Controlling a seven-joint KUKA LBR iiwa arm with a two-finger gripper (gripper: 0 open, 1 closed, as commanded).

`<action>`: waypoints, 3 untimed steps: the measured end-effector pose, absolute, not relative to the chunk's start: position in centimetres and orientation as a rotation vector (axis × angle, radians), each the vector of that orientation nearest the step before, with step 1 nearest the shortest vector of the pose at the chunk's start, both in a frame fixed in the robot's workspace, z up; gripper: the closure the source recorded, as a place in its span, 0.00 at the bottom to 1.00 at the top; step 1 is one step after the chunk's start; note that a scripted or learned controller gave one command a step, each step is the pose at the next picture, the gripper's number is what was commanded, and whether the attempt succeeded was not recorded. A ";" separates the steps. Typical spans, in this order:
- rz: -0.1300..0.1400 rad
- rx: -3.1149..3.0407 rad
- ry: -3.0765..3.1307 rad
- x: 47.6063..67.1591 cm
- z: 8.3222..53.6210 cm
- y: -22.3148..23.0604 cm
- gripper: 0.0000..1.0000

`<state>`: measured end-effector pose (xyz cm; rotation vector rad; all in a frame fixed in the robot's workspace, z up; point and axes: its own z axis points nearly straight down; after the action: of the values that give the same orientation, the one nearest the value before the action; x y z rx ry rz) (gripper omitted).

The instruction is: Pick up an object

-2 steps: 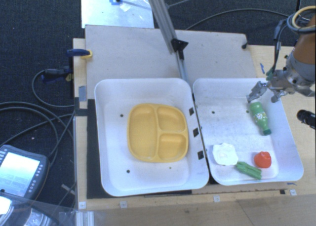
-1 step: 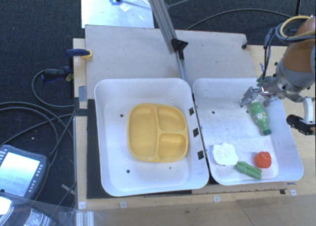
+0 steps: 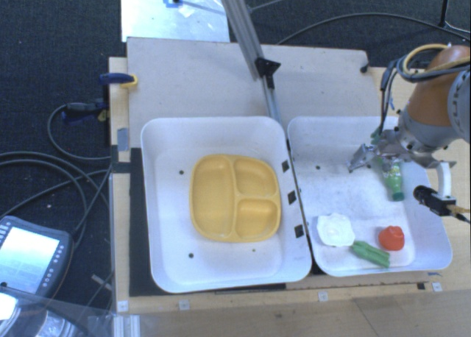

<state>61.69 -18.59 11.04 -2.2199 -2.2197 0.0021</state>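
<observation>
The arm (image 3: 441, 96) reaches in from the right, and the gripper (image 3: 384, 153) hangs low over the far part of the right bin (image 3: 335, 188). Its metal fingers (image 3: 362, 157) splay out leftward, open by the look of it, with nothing between them. Just beside it, on the near side, lies a green bottle (image 3: 395, 179), pale and translucent, on its side and pointing roughly near-to-far. That looks like the closest target, though the gripper is not around it; the two may be touching at the bottle's far end, hard to say from this angle.

To do this well, I'd want the fingers squared across the bottle's narrow width, not along its length, and centred on its middle before closing. It is a smooth, rounded thing and will likely roll or squirt out of an off-centre pinch.

Other candidates sit along the near edge of the same bin: a white lump (image 3: 335, 229), soft-looking and irregular; a green stick (image 3: 370, 253), glossy and elongated, lying at a slant just beside it; and a red piece (image 3: 391, 238), rounded and shiny like toy plastic, a little to the right. They are close together, so a grab there risks knocking a neighbour.

In the left bin (image 3: 169, 254) rests a yellow tray (image 3: 235, 197), matte plastic with three compartments, flat and wide: a poor fit for two fingers except at its rim.
</observation>
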 end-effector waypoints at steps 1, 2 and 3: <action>-0.004 -2.225 -2.223 61.9 12.4 -18.7 1.00; -0.005 -2.226 -2.226 61.5 17.4 -19.4 1.00; -0.007 -2.220 -2.233 62.5 22.1 -19.4 1.00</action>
<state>62.47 -19.43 22.14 -2.2201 -2.2332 -0.0066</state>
